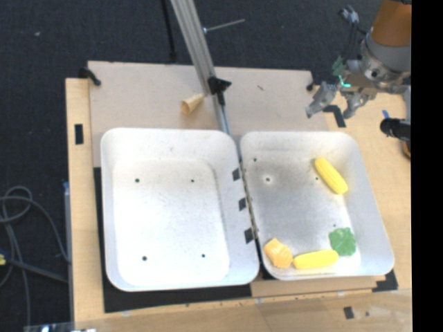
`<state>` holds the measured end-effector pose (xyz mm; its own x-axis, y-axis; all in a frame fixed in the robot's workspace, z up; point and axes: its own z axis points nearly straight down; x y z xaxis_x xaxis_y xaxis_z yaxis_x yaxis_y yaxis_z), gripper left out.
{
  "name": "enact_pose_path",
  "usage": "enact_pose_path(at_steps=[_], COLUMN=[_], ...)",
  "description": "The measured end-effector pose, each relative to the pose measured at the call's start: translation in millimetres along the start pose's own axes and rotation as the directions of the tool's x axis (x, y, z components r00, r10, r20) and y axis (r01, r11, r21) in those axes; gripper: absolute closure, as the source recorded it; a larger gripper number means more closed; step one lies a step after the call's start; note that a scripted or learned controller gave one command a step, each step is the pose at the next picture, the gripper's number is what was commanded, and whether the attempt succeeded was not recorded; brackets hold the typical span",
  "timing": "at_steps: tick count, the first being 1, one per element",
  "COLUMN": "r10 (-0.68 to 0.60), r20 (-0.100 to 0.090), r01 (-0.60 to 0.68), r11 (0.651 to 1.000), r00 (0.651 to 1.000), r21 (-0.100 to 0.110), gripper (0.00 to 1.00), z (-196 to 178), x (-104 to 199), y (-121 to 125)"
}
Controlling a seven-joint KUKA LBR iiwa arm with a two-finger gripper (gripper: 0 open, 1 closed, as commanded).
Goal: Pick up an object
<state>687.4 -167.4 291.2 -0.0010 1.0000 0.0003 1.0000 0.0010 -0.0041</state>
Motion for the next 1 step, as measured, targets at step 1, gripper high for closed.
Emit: enact_pose_path(at_steps=[1], r10=[-0.003], r20=[0.004], r01=[0.003], r11=[1.0], r00=[1.0], r21=[-0.004], gripper=[0.0], z=[-3.8], x=[-0.4], y=[0.4])
